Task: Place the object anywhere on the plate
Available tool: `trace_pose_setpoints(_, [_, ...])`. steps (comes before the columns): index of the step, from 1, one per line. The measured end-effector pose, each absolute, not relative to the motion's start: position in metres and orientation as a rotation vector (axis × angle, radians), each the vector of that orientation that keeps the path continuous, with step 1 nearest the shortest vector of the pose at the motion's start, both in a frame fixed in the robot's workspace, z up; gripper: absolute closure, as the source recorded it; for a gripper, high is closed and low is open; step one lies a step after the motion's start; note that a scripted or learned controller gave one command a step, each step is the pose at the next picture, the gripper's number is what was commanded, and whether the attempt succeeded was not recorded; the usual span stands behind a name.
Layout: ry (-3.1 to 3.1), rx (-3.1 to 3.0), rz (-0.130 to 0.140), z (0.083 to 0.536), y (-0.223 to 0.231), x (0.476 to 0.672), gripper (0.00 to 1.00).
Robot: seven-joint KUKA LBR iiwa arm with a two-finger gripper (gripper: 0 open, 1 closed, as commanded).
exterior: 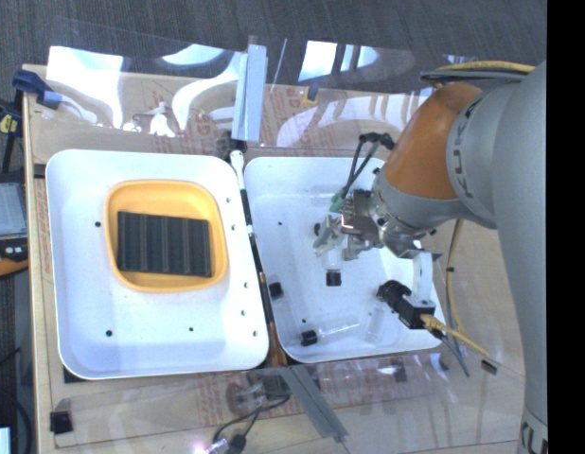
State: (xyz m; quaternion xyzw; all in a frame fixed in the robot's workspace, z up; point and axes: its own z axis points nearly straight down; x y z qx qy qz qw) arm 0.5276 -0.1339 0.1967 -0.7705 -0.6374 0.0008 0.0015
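Observation:
A yellow plate point(166, 198) with rounded corners lies in the left bin point(75, 310). A dark ridged rectangular block point(166, 244) rests flat on its middle. My gripper point(338, 236) hangs over the middle of the right bin point(283, 197), pointing left and down, well away from the plate. A small black piece point(333, 277) lies on the bin floor just below the gripper, apart from it. I see nothing held in the gripper.
In the right bin a small black piece point(275, 291) lies near the left wall. A black-capped clear tube point(323, 333) lies near the front wall. A raised divider point(251, 244) separates the two bins. The arm covers the right bin's right side.

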Motion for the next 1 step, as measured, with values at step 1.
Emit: trace_pose_setpoints(1, [-2.001,-2.418,0.002,0.1967,-0.1339,0.5276,0.0])
